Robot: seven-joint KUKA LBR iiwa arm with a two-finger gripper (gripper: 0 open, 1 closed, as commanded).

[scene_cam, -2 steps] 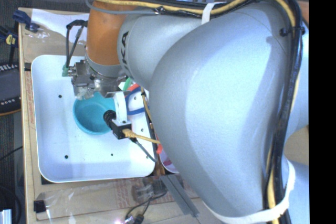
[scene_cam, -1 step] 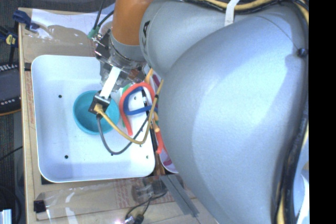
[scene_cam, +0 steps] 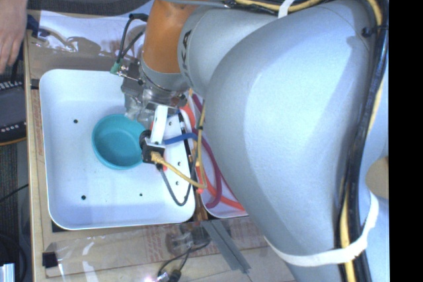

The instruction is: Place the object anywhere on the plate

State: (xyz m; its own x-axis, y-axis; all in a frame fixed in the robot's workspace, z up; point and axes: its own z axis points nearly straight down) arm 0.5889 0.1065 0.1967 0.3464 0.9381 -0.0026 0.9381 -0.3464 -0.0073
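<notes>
Jaws first: mine (scene_cam: 147,121) hang low over the left bin (scene_cam: 59,195), at the right edge of the blue plate (scene_cam: 119,141), and my own wrist hardware covers them from above, so I cannot tell how they stand or whether anything sits between them. Around them cluster a white bracket, a blue cable and a yellow cable (scene_cam: 182,175) that loops down toward the bin's lower right corner.

Just beside the jaws, the blue plate rests on the floor of the left bin, a little right of the bin's middle. It is round and shallow, and its visible inside shows plain blue. As for the object to be placed, I cannot make it out anywhere; my arm hides much of the scene.

Above the jaws rises my orange band (scene_cam: 162,36), and behind it my big grey arm (scene_cam: 291,122) spreads across the right bin (scene_cam: 225,205), of which a small strip with a red line shows near the lower middle.

Farther out, the wooden bench (scene_cam: 132,254) shows below the bins. A person's hand (scene_cam: 14,3) reaches in at the upper left corner, well apart from the plate.
</notes>
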